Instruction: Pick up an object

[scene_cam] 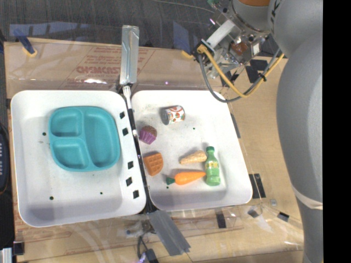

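The right bin (pixel 233 147) holds several small items. A small can (pixel 173 114) lies on its side near the back. A purple piece (pixel 147 135) and an orange waffle-like piece (pixel 153 163) sit by the left wall. An orange carrot (pixel 187 178), a tan cone-shaped piece (pixel 193 158) and a green bottle (pixel 212 167) lie toward the front right. My gripper (pixel 224 56) hangs above the bench behind the right bin's back edge, among yellow cables, away from every item.
The left bin (pixel 27 190) holds a teal divided plate (pixel 84 137). A metal bar (pixel 129 56) stands behind the divider between the bins. The grey arm (pixel 299 92) fills the right side of the view.
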